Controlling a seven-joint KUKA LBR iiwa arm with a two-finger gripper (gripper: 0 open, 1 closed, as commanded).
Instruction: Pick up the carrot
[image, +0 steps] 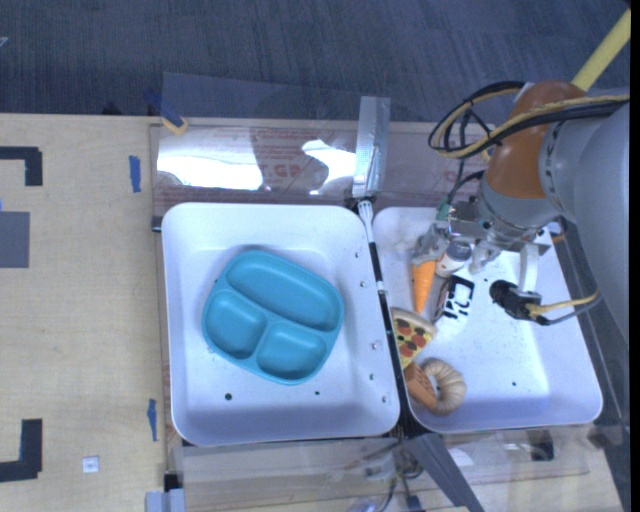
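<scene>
The carrot is seen in the right bin, near its left wall and toward the far end. Its long axis is judged to run roughly from the far side to the near side, almost parallel to the divider between the bins, with the pale top end toward the far side. The gripper is placed directly over that far end, slightly to the right of the carrot's axis. It cannot be told whether the gripper is released or clenched, nor whether the carrot is gripped; the parts are too small and crowded together for that. No clear gap is made out between gripper and carrot.

The coming move is thought to turn on this closeness: the carrot lies just below and to the left of the gripper in the view, so that a short shift along the carrot's length toward its middle would be called for before any lift.

Just beside the carrot's near end a pizza slice is seen, and beyond it a bagel. In the left bin a blue tray is set.

A white tag with black marks is seen just right of the carrot; its marks cannot be read. No brand is legible anywhere.
</scene>
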